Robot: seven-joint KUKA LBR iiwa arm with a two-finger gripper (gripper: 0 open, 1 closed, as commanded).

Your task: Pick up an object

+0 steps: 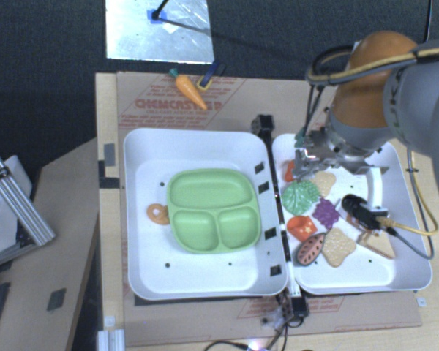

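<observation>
My gripper (305,164) hangs low over the far left part of the right bin (406,269). Just left of it lies a small red-orange piece (289,171). A green leafy toy (300,196) sits right below the gripper, and a beige piece (324,183) lies to its right. Nearer the front are purple grapes (325,213), a red pepper-like toy (301,227), a dark brown oval (310,248), a toast-shaped slice (338,247) and a tan wedge (380,246). Nothing shows between the fingers.
The left bin (143,189) holds a green divided plate (214,209) and a small orange ring (158,214). Behind the bins, a toy carrot (190,91) and a blue-yellow item (209,76) lie on the cardboard, with a shiny metal sheet (159,19) farther back.
</observation>
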